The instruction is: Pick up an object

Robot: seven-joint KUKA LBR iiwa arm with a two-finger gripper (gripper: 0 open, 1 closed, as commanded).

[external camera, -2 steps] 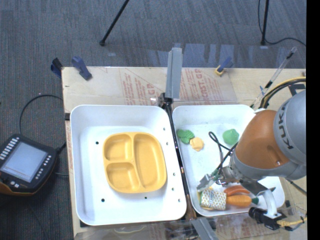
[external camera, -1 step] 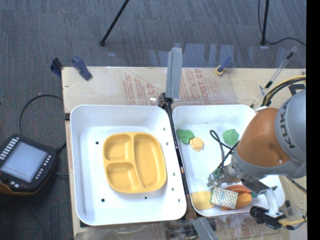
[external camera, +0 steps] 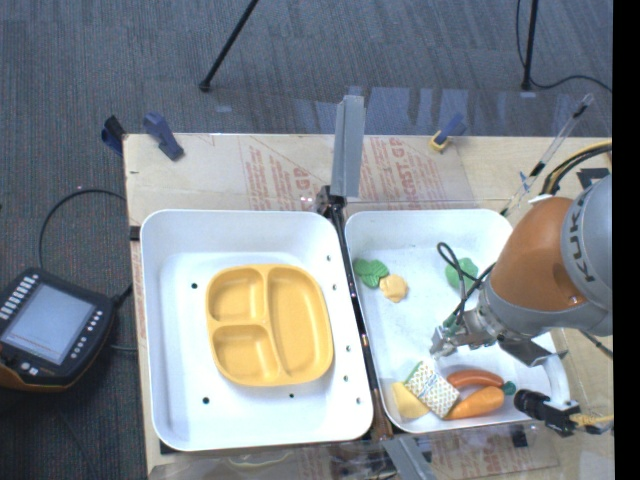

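Grey carpet floor around a plywood-topped bench (external camera: 250, 168) with red printed lettering; blue clamps at its far edge. Left white bin (external camera: 160, 268): shallow, glossy, rounded corners, holds a yellow three-compartment plastic tray (external camera: 270, 325). Right white bin (external camera: 420, 228) holds the toy food: green leaf piece (external camera: 371, 271) touching a small pale yellow lump (external camera: 394, 288) near the left wall; another green piece (external camera: 463, 271) with a dark looped stem, partly behind the arm. Near front wall, clustered: pale yellow wedge (external camera: 405, 400), patterned square packet (external camera: 433, 388) lying against it, orange carrot (external camera: 477, 401), red sausage (external camera: 474, 378) just behind the carrot. Claw (external camera: 447, 340) sits low in the right bin, just above-left of the sausage and beside the packet, touching neither as far as I can see. Finger spacing: cannot tell, wrist blocks it. Teach pendant (external camera: 45, 328) on floor, left.
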